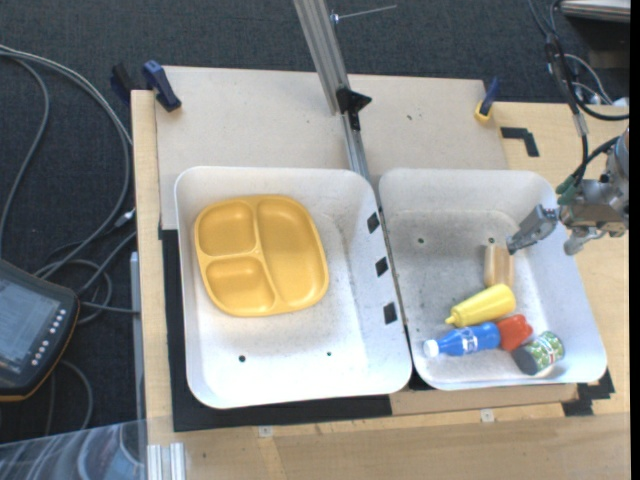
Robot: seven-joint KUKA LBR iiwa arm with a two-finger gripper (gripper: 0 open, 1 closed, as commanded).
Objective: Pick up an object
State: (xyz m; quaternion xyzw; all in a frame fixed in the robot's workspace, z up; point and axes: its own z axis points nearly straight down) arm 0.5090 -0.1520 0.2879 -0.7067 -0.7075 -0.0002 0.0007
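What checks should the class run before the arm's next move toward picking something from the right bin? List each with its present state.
1. Gripper is over the right bin: ok, near its right rim.
2. Gripper carries nothing: ok, nothing shows between its fingers.
3. A target is close: ok, the tan wooden block lies just left of and below the gripper.
4. Target stands apart from the others: ok, the block is separate from the yellow bottle.
5. Other items are easy to single out: not ok, the yellow bottle, blue bottle, red object and green can are bunched together.
6. Finger opening suits the block: cannot tell.
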